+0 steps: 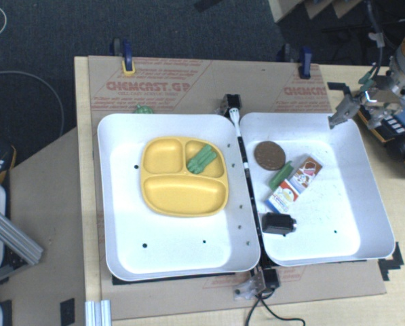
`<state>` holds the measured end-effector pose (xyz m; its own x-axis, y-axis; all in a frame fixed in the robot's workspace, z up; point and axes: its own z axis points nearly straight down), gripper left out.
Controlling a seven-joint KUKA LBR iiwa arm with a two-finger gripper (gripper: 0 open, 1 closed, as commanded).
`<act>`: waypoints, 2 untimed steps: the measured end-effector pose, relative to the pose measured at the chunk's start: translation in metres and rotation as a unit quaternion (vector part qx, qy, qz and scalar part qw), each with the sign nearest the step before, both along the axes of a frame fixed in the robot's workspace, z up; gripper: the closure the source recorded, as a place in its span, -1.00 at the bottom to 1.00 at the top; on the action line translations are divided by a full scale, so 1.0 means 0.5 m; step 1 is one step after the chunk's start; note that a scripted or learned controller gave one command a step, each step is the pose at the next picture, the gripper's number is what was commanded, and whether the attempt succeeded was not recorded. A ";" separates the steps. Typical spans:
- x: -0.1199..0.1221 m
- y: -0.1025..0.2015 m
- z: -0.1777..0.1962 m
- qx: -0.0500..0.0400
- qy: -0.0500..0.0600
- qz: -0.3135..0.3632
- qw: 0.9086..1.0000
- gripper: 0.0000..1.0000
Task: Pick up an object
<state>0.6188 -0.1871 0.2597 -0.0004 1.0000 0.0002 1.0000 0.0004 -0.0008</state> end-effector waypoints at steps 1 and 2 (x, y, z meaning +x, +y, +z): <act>0.016 0.122 -0.136 0.002 0.003 0.002 1.000 -1.00; 0.092 0.195 -0.361 0.002 0.004 0.002 1.000 -1.00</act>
<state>0.6649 -0.0896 0.0794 -0.0046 1.0000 0.0038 0.9999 0.0046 -0.0097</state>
